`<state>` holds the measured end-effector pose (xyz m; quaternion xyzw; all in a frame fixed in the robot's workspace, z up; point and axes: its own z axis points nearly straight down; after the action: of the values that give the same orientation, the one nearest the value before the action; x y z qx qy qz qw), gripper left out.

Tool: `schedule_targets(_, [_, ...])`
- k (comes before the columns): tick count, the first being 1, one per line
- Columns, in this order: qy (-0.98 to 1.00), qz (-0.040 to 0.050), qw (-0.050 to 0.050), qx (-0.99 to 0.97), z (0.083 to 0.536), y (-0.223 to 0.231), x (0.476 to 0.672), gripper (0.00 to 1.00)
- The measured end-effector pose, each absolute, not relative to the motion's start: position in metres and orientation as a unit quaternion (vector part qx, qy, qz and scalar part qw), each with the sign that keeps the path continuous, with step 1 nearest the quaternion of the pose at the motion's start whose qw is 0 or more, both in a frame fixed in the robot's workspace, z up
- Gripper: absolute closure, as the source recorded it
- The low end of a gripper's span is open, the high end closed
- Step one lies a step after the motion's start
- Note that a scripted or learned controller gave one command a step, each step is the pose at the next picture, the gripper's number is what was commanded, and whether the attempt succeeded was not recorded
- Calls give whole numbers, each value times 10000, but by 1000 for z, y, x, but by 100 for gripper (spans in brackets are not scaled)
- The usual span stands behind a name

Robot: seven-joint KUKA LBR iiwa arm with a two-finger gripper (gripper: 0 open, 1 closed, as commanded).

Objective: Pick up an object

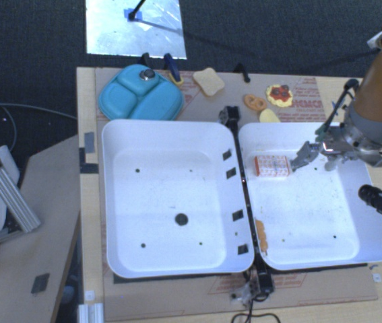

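Dark, nubby carpet all around, with a shiny square metal plate (135,17) lying on it at the top. Pale wooden table (89,200), flat and matte, bearing two shallow white plastic bins with rounded corners, set side by side and touching along a black seam. Left bin (116,247): smooth glossy floor, dotted with small dark holes, one round dark disc (181,219) near the middle. Right bin (372,244): a small rectangular box (272,166), white with red print, flat near the upper left corner; a slim orange-brown piece (261,235) against the left wall lower down. Behind the bins, on printed cardboard: a rounded teal plastic compartment tray (141,94), a tan toast-shaped slice (208,81), an orange pretzel-like ring (254,101), a round yellow and red piece (279,95), a pale yellow lump (269,116). Grey arm with orange band reaching in from the right; metallic jaws (305,156) low over the right bin, just beside the box's right end; whether spread or pressed together, cannot tell.
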<state>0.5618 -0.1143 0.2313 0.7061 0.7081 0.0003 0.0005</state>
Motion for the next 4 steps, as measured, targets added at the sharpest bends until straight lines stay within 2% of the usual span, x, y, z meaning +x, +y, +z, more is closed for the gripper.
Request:
schedule_targets(1, [7065, -8, 28, 7077, 90, -205, 640, 0])
schedule_targets(2, [7060, 29, 45, 7082, 88, -208, 556, 0])
schedule_targets(3, [7136, 67, 32, 7005, 191, -55, 577, 0])
schedule_targets(4, [7125, 40, 6, 7016, 185, 46, 625, 0])
